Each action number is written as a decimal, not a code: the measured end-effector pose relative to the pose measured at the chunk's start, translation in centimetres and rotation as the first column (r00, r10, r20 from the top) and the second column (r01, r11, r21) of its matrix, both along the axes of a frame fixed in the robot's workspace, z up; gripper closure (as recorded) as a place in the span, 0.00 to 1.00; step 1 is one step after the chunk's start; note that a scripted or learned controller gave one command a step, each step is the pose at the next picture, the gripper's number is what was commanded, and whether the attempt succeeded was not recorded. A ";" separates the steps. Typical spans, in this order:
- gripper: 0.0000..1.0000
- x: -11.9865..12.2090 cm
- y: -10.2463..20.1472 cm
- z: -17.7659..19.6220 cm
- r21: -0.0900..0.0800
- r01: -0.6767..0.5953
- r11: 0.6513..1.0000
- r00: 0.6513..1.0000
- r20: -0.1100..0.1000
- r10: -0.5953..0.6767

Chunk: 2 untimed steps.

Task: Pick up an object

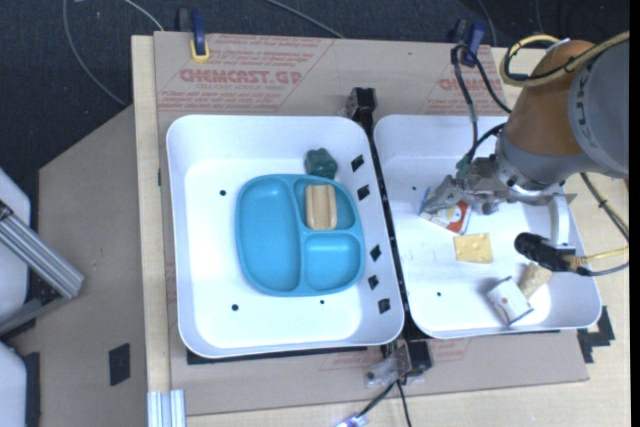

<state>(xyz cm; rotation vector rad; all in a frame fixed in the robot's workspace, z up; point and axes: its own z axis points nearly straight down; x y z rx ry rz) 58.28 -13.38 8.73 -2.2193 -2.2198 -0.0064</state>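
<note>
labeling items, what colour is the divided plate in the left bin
Light blue, clearest in the camera view: the divided plate.

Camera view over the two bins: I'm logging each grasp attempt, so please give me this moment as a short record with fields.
left bin: holds a blue divided tray
tray contents: a tan block in the upper right compartment
beside tray: a dark green lump at its top edge, on the bin floor
right bin: a yellow square, a small white box, a red and white packet
gripper: low over the red and white packet
grasp: cannot tell if anything is held
</note>
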 end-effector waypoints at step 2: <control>1.00 1.1 0.2 6.3 -0.006 -0.002 1.000 1.000 0.005 0.002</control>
